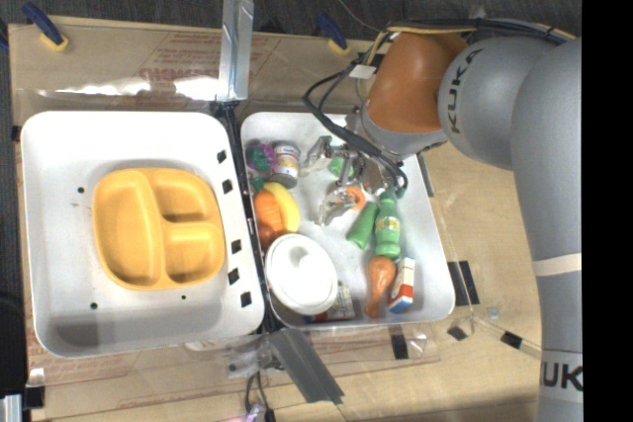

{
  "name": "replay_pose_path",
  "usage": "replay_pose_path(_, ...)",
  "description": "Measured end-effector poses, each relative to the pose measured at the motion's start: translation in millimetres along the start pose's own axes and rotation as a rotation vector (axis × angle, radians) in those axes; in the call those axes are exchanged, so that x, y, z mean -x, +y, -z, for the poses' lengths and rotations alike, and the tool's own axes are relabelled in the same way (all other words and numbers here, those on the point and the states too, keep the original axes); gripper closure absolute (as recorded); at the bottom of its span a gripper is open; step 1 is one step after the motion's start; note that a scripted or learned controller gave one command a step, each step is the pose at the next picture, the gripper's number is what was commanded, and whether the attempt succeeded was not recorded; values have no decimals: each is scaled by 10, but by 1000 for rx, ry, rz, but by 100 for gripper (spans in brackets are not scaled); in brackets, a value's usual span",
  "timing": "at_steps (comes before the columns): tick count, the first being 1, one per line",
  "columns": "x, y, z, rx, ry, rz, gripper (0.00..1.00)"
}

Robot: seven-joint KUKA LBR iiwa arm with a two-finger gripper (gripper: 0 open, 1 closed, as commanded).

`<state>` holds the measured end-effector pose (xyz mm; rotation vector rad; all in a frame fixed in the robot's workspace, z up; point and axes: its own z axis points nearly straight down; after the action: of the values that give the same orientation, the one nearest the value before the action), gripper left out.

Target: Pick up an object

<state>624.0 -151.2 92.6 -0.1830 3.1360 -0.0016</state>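
Note:
My gripper [331, 178] hangs low over the middle of the right bin [435, 242], below the orange wrist band. Its two metal fingers [320, 152] stand apart, open, and I see nothing clearly held between them. Just to its right lie two green bottles [362, 224] [389, 224]. An orange carrot [380, 278] and a small carton [403, 284] sit nearer the bin's front right corner. A yellow banana [286, 205] and an orange fruit [267, 212] lie to the gripper's left, with a small can [285, 161] and purple grapes [259, 157] behind them.
A white round bowl [301, 272] fills the front left of the right bin. The left bin [49, 163] holds a yellow divided plate [158, 222]. The grey arm [514, 94] crosses in from the right, with black cables beside the wrist.

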Motion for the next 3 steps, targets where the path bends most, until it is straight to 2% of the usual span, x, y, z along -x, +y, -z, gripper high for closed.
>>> replay_pose_path(1, 18, 9, 114, 0, -4, 6, 100)
replay_pose_path(2, 72, -174, 1609, -5, -16, -136, 100)
replay_pose_path(3, 282, 18, 1682, -1, -6, -38, 100)
